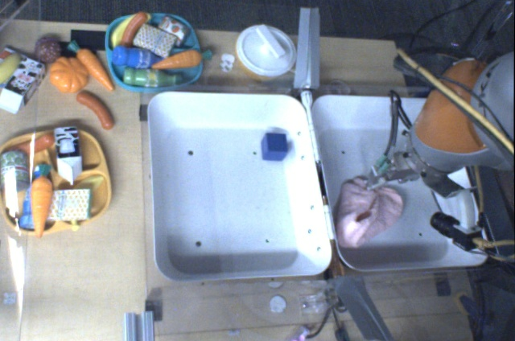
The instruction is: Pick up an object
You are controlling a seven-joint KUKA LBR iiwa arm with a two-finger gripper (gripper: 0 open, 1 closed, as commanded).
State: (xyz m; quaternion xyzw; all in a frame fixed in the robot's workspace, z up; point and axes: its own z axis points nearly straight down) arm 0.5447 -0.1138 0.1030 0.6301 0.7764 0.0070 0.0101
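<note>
Wooden table (121,283) carries two white bins. Pink cloth (368,212) crumpled in right bin (418,251); claw (392,170) low at cloth's upper edge, likely positioned for pinch. Claw opening and hold: cannot tell. Blue cube (275,145) alone in left bin (209,251).

Blue cube (275,145): small, flat on left bin's floor, upper right.
Pink cloth (367,211): crumpled, right bin, lower left.

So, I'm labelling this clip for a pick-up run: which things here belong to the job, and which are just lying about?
Job: gripper; pink cloth beneath it in the right bin; blue cube in the left bin.

Lying about: blue bowl of toy food; yellow tray of toy food; white lid.
</note>
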